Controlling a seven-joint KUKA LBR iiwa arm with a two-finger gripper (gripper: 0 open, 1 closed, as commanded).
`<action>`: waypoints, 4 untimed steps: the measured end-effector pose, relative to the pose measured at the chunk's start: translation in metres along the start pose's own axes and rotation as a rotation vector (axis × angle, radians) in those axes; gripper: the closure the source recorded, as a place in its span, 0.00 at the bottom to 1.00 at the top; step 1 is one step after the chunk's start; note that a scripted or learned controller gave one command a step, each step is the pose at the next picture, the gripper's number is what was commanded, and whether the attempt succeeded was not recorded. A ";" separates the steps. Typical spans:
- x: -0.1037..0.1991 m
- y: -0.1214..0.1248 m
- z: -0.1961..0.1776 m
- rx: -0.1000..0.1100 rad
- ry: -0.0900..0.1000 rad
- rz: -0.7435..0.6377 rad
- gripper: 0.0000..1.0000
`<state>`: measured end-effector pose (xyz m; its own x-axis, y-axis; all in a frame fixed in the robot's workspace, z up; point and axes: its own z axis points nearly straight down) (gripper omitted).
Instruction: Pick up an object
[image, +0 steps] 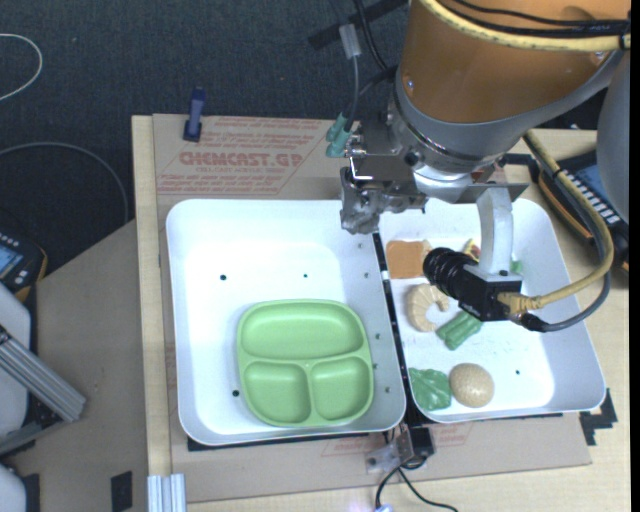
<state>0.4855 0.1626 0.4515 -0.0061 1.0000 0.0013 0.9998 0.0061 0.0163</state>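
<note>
The right bin (560, 370) holds several small items: an orange-brown flat piece (407, 258), a cream curled piece (424, 306), a green block (461, 329), a green leafy piece (432, 388) and a tan round ball (471, 384). My gripper (360, 212) hangs over the back end of the divider between the two bins, just left of the orange-brown piece. Nothing shows in its grasp. A black cylinder with a white bracket (470, 275) on the wrist covers part of the right bin's middle.
A green three-compartment plate (305, 360) lies in the front of the left bin (200, 300). A yellow hose (575, 285) loops over the right bin's right side. Cardboard (240, 155) lies behind the bins, with a blue clip (194, 115) on it.
</note>
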 end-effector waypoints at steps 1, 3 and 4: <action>0.060 -0.007 0.020 0.020 -0.002 0.001 1.00; 0.008 -0.006 -0.039 0.022 -0.004 0.012 1.00; 0.064 -0.005 -0.054 0.013 0.001 0.002 1.00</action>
